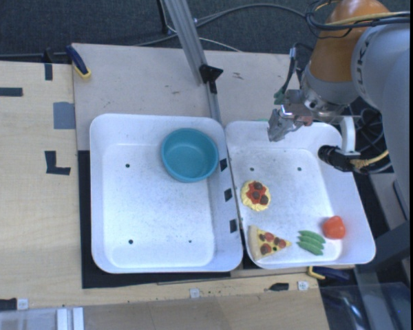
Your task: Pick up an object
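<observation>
The gripper (pixel 281 130) hangs over the far edge of the right bin (pixel 299 167); whether it is open I cannot tell. Nearest it lies a round pizza (pixel 255 194) (likely light, stiff plastic), flat, so its rim looks the best hold. A slice (pixel 267 241), peas (pixel 311 242) and a smooth tomato (pixel 334 227) sit nearer the front. The left bin (pixel 124 205) holds a glossy blue bowl (pixel 189 155).

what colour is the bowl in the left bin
The bowl is teal blue, inside and out, seen clearly in the camera view.
</observation>
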